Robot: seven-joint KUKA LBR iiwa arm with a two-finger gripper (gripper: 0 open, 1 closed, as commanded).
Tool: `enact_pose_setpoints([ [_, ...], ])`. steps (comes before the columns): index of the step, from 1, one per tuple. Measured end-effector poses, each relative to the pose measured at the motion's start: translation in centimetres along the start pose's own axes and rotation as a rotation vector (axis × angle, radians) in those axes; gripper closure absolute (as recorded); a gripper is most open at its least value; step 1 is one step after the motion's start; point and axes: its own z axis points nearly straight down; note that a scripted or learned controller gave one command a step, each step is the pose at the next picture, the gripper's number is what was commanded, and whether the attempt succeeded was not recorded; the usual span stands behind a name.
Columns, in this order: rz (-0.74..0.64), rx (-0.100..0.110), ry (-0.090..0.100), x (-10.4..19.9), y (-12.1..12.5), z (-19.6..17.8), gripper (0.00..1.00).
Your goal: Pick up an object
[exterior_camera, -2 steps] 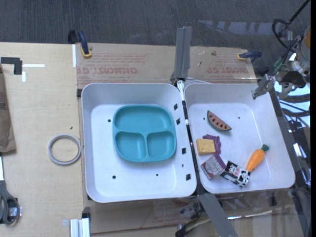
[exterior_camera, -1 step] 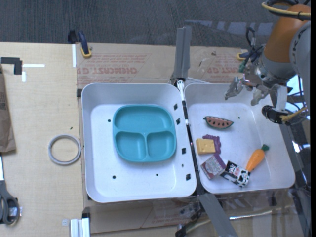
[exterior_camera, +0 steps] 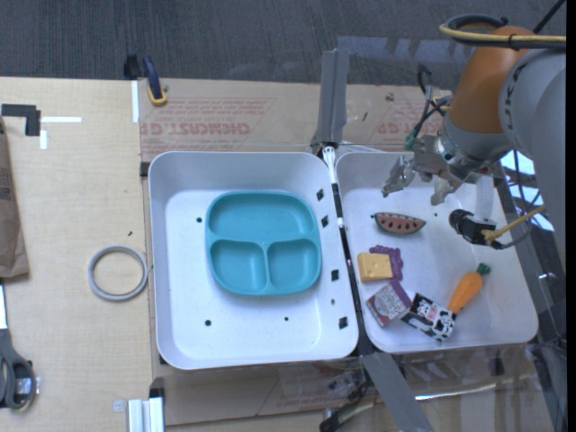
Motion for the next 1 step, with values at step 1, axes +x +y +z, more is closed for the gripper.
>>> enact_pose_setpoints([
  [1, -0.393, -0.002, 0.001, 0.57, -2.79, 5.62, 0.0],
])
